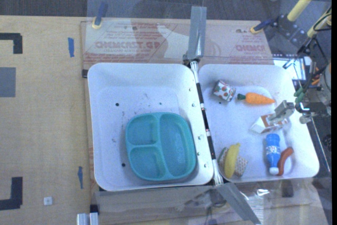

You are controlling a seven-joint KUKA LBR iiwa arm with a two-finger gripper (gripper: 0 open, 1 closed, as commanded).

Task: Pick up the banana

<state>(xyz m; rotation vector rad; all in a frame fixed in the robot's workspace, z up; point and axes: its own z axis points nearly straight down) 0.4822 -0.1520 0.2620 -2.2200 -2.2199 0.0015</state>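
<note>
The yellow banana lies in the right bin at its front left corner, close to the wall between the two bins. It rests against a small speckled item. My gripper hangs at the right bin's right side, well behind and to the right of the banana, just above a white carton. Cables and dark parts around the gripper blur its outline. Nothing is seen held in it.
The right bin also holds an orange carrot, a small patterned cup, a blue bottle and a red sausage. A teal divided tray sits in the left bin.
</note>
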